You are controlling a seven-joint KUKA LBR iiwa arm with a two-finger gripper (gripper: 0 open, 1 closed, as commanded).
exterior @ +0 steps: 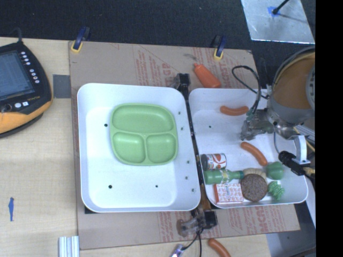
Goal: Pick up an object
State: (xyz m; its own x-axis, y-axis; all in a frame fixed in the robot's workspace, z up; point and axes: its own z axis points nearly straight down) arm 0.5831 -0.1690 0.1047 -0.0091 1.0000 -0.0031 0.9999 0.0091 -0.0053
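Much bare floor (214, 138) behind gripper (252, 128)

Two shallow white bins sit side by side on a cardboard sheet (134, 58) covering the tabletop (37, 186). The left bin (96, 191) contains a green divided plate (143, 134). The right bin (214, 103) contains two sausages, one near the far wall (234, 110) and one mid-bin (254, 152), with a small can (213, 161), a green bottle (236, 175), a red-and-white packet (229, 192), a round brown disc (253, 187) and a green leafy piece (275, 189) clustered along the near wall. The arm (292, 90) enters from the right; its hand (256, 126) hangs over the right bin between the two sausages. An orange carrot-like item (206, 76) lies on the cardboard beyond the bins. A handheld control pendant (19, 87) rests at far left.
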